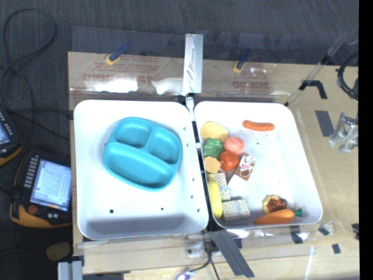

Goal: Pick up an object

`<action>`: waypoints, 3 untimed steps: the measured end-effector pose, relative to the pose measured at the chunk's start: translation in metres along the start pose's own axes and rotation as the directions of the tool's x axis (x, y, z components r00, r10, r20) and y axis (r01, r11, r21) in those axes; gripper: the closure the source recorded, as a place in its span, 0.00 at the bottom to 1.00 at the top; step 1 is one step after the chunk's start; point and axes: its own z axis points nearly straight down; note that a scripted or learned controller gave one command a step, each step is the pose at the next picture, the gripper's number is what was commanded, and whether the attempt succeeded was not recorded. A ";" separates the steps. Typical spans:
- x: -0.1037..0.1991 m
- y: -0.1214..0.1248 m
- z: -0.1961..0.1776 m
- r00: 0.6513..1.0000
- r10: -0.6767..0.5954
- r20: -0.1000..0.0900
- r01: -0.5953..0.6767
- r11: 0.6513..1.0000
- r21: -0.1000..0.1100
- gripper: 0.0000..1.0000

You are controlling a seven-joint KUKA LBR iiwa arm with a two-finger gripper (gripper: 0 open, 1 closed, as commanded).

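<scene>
Since I reach in from the right, sausage (pixel 258 125) in right bin (pixel 303 174) sits clear, long axis left-right; gripper state: can't tell.

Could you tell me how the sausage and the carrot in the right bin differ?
The sausage is red-orange, plain and lies alone near the right bin's far side; the carrot is orange with a green tip and lies at the near edge, touching another toy. The carrot tapers; the sausage is rounded at both ends. Both lie roughly crosswise.
</scene>
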 end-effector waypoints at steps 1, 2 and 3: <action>0.017 0.025 -0.046 0.985 -0.171 -0.001 0.171 0.985 0.001 1.00; 0.017 0.025 -0.106 0.913 -0.408 -0.001 0.408 0.913 0.000 1.00; 0.017 0.025 -0.083 0.864 -0.503 0.000 0.503 0.864 -0.002 1.00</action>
